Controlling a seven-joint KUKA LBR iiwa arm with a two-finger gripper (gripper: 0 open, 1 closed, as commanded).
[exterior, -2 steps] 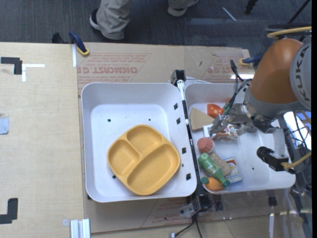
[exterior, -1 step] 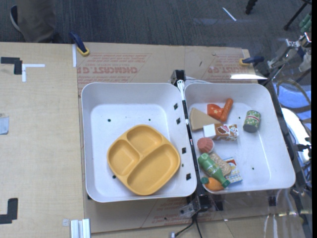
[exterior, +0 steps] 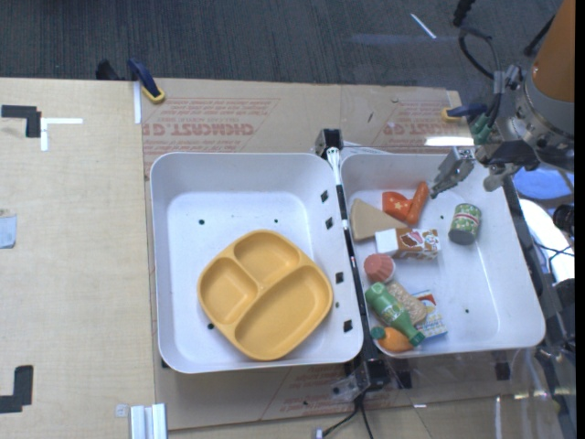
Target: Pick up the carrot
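The carrot (exterior: 419,202) is a short orange stick in the right bin (exterior: 512,282), lying near the back and leaning against a red pepper-like piece (exterior: 397,205). My gripper (exterior: 471,177) hangs above the back of that bin, just right of the carrot and a little above it. It is open with nothing between its fingers. One finger (exterior: 445,177) points down toward the carrot's upper end and looks apart from it.
The right bin also holds a tan wedge (exterior: 366,219), a green can (exterior: 465,222), a small box (exterior: 416,243), a pink round item (exterior: 379,266), a green bottle (exterior: 393,311) and an orange fruit (exterior: 395,339). The left bin (exterior: 174,245) holds a yellow divided plate (exterior: 265,293).
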